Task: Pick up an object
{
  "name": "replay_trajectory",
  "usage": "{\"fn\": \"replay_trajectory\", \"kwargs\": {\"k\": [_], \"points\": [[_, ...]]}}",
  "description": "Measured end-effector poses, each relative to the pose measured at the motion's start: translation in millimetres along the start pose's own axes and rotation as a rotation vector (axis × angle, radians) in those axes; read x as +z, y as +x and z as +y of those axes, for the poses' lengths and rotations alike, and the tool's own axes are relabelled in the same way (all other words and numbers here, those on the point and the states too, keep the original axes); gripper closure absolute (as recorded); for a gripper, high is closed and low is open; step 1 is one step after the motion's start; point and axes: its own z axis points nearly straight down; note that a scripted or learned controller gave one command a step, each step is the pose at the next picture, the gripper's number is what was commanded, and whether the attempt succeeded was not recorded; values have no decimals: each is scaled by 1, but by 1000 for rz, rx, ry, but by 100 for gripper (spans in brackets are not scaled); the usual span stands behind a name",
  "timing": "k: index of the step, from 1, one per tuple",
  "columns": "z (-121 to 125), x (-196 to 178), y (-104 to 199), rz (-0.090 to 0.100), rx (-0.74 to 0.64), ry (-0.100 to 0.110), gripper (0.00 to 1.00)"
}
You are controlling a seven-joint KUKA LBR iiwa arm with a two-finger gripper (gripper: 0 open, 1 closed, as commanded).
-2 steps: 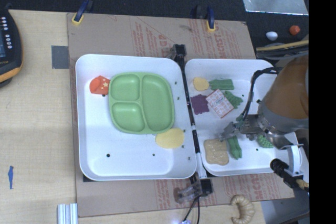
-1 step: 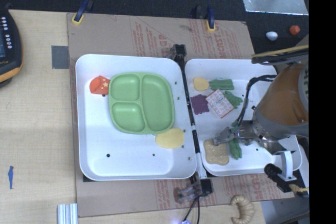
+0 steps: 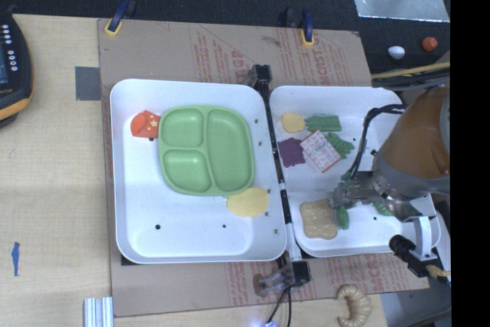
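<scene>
Low in the right bin, the gripper hangs off the grey arm with its orange band, down among the clutter; whether it is spread or pinching anything I cannot tell, since the wrist hides it from above. Just beside it lie a tan slab-shaped piece and a small green piece, either a likely target. Farther back sit a patterned card, a purple piece, a green leafy piece and a yellow round piece. In the left bin are a green divided plate, a red piece and a pale yellow piece.

Risk, as I judge it: the tan slab and green piece touch, so a close could nudge one aside or clip both edges and slip. The slab also lies flat, offering little to bite.
</scene>
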Motion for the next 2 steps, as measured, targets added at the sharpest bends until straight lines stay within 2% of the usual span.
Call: {"fn": "replay_trajectory", "kwargs": {"k": [1,2], "points": [[0,-93,29,0,-3,-4,100],[39,-165,112,2,-10,-5,100]]}}
